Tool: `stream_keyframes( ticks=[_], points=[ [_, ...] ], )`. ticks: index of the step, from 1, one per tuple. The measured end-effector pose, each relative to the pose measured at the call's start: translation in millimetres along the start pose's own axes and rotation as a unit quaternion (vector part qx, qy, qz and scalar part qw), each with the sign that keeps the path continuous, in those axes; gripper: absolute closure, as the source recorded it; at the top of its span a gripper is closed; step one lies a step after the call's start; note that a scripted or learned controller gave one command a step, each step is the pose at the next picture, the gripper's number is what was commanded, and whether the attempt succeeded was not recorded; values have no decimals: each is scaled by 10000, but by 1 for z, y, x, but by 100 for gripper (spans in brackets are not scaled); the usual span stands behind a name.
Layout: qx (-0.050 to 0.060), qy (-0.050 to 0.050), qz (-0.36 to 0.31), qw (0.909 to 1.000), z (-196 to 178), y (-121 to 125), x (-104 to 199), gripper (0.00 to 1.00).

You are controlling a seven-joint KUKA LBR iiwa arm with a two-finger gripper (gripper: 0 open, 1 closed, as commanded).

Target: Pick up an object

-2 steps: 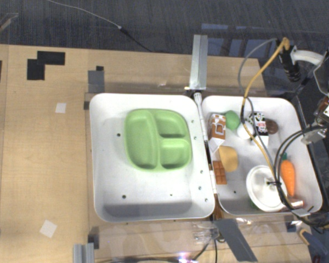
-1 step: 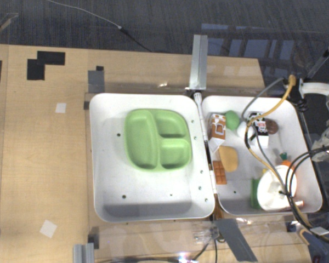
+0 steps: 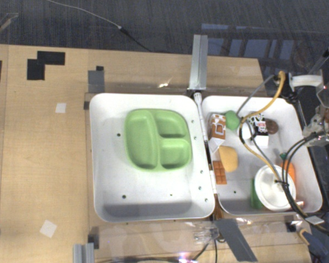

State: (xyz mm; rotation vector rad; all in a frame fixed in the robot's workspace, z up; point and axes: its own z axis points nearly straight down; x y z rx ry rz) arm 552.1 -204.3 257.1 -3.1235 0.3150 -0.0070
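The right bin (image 3: 307,204) holds several objects. A brown packet (image 3: 217,126) lies next to a green rounded piece (image 3: 231,119), and a small black-and-white item (image 3: 259,124) sits beside a dark brown lump (image 3: 271,126). Nearer the front are a yellow piece (image 3: 228,159), a brown waffle-like bar (image 3: 220,172), a white bowl (image 3: 272,189) over a green cup (image 3: 256,195), and an orange carrot-like piece (image 3: 291,173). My gripper (image 3: 319,126) hangs at the bin's right rim, raised and partly cut off by the frame edge, touching none of these.
The left bin (image 3: 112,201) carries a green divided plate (image 3: 157,138). Black and yellow cables (image 3: 263,152) loop across the right bin over the objects. A metal post (image 3: 198,62) stands behind the wall between the bins. Bare wooden bench (image 3: 38,163) lies to the left.
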Motion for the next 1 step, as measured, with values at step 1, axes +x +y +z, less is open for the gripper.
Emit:
stream_keyframes(
  ticks=[1],
  points=[
    [3, -8, 44, 10000, -15, -19, 83, 100]
  ],
)
